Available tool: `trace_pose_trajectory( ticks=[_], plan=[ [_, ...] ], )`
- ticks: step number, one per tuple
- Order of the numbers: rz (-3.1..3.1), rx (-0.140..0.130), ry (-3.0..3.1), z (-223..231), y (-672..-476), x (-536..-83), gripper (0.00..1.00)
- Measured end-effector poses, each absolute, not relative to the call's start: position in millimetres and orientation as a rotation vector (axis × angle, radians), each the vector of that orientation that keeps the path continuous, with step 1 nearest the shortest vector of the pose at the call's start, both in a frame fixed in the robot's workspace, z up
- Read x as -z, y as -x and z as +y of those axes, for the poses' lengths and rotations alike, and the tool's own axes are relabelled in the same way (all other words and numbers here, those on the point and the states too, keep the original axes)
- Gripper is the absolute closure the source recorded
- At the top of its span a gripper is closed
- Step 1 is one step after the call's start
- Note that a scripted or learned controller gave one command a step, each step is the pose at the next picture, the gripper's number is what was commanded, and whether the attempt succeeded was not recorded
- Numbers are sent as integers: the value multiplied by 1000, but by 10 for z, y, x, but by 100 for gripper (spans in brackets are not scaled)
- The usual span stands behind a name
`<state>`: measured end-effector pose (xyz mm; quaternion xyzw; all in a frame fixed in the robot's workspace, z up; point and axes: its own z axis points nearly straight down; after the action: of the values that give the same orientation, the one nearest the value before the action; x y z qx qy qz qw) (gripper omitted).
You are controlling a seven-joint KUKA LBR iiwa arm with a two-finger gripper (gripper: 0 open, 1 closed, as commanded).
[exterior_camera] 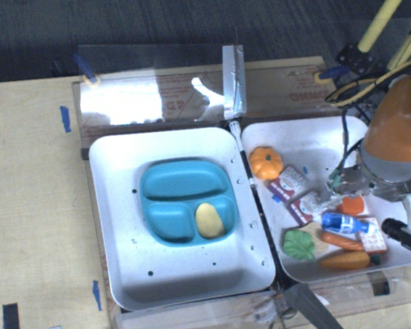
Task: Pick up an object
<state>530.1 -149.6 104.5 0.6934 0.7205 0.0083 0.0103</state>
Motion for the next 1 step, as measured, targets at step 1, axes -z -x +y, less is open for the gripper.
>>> trace_pose_trajectory(
  ticks=[1],
  plan=[
    [2249, -25, -2164, -1499, -5299, -1044, 0]
  ],
)
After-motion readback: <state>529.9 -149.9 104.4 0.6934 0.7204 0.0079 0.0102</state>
